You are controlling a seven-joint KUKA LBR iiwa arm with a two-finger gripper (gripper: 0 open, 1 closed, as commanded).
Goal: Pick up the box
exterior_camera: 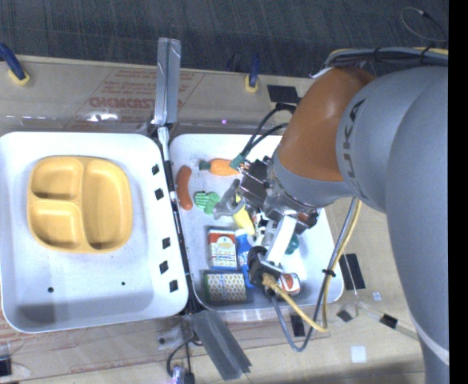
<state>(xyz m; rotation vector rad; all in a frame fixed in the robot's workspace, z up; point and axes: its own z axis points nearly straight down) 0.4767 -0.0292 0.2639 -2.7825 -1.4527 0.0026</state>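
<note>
I'm in the approach step: low over the right-hand white plastic bin (pixel 218 145), with the pick not yet made. My gripper (pixel 230 202) hangs among the clutter in the middle of that bin, close beside a small green plastic toy (pixel 206 202) and just below an orange toy carrot with a green top (pixel 215 166). The thing I'm after, the small rectangular box with an orange, white and blue printed face (pixel 222 249), lies flat on the bin floor nearer the front wall, just in front of my gripper and apart from it. A grey mesh-faced block (pixel 224 288) sits right against its front edge, and a blue item (pixel 245 250) crowds its right side. From this angle my wrist hides too much, so I cannot tell how far my gripper is open, and I see nothing held in it. My judgement is that the next move calls for shifting toward the front of the bin, centring over the box, and closing across its free sides, since the neighbours leave little room. The yellow three-compartment plate (pixel 79 201) in the left-hand white bin (pixel 138 282) plays no part.
</note>
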